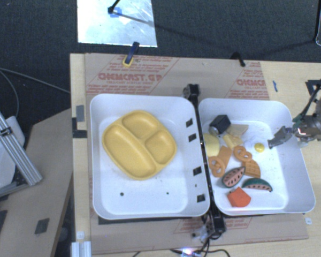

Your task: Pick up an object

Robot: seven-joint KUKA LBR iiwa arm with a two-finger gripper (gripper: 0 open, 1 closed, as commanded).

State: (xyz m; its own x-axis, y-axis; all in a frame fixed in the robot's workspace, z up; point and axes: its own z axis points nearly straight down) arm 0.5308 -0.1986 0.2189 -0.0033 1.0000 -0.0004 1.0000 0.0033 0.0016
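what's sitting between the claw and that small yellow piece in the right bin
Nothing: in the camera view, bare white bin floor separates the claw from the small yellow piece, which lies just to its left.

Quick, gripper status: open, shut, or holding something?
Gripper: over the right bin, nothing visibly between its fingers; open or shut cannot be told.

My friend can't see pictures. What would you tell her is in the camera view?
Two white bins sit side by side on a bench: the left bin holds a yellow divided plate, and the right bin holds a pile of small toy foods plus a little yellow ball. The robot's gripper hangs over the right bin's right side, holding nothing.
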